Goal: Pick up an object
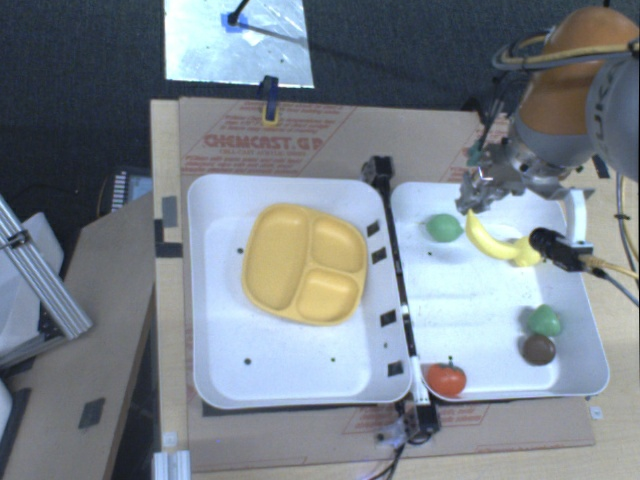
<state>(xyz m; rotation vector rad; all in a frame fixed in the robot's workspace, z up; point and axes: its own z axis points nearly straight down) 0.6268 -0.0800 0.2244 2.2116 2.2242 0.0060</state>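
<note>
Claw (478, 200), grip unclear, over one banana (492, 241), two green fruits (443, 228).

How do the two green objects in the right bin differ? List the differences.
Place: the upper green object lies near the bin's far edge, beside the banana and the gripper; the lower green object lies near the right wall, touching a brown ball. Shade: the upper is paler, the lower deeper. Both are small and roundish.

Two white bins (215, 268), one yellow plate (303, 263), five toy foods (494, 240).
</note>
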